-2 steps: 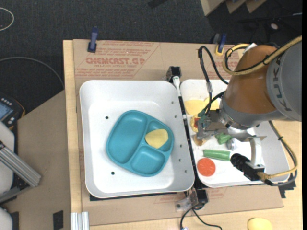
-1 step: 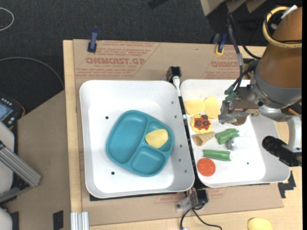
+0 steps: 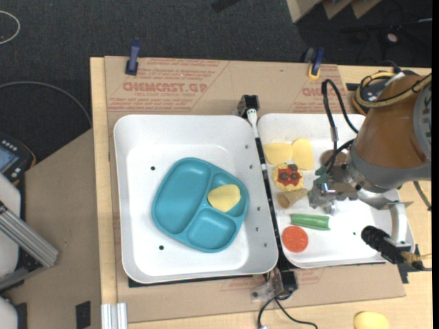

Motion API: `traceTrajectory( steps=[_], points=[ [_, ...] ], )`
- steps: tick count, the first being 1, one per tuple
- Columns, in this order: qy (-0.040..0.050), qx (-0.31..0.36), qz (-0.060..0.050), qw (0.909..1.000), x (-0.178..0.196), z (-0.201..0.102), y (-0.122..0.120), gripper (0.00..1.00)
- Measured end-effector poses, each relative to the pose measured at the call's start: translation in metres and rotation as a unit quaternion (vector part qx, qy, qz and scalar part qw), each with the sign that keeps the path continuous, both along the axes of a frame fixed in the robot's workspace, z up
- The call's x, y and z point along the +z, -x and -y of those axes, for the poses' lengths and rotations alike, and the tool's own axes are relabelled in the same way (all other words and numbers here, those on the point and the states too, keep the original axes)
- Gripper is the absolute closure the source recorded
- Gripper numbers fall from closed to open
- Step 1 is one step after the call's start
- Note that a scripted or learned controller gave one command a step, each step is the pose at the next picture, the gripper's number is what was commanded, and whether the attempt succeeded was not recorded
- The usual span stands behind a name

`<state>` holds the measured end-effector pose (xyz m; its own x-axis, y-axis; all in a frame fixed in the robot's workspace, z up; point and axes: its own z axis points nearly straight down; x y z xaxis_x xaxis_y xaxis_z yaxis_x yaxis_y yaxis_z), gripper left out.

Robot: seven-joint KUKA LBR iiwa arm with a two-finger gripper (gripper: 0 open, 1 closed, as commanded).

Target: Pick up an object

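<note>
Arm poised over the right bin (image 3: 384, 256), among the play food.
The gripper (image 3: 322, 196) hung low above the green bean pod (image 3: 310, 221), presumably lining up a pick; I couldn't tell its spread.

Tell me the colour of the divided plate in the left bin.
Teal blue; the divided plate shows plainly in the camera view.

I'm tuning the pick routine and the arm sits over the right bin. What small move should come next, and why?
Probably a short descent toward the green piece, after a slight shift toward the bin's near side. The gripper sits just above it in the right bin, with nothing seen held. That piece lies apart from the crowded yellow pieces, so it looks the easiest target.
</note>
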<state>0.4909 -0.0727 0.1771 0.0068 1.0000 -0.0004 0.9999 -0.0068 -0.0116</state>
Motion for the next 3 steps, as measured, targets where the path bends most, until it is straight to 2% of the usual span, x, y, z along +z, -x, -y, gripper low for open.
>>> traceTrajectory(
  steps=[1,2,3],
  points=[
    [-0.0010,0.007,0.012,0.9999,0.146,-0.068,0.011,1.00],
    [-0.0014,0.008,0.010,0.9999,0.198,-0.144,0.011,1.00],
    [-0.0016,0.007,0.009,0.9999,0.233,-0.221,0.012,1.00]
  ],
)
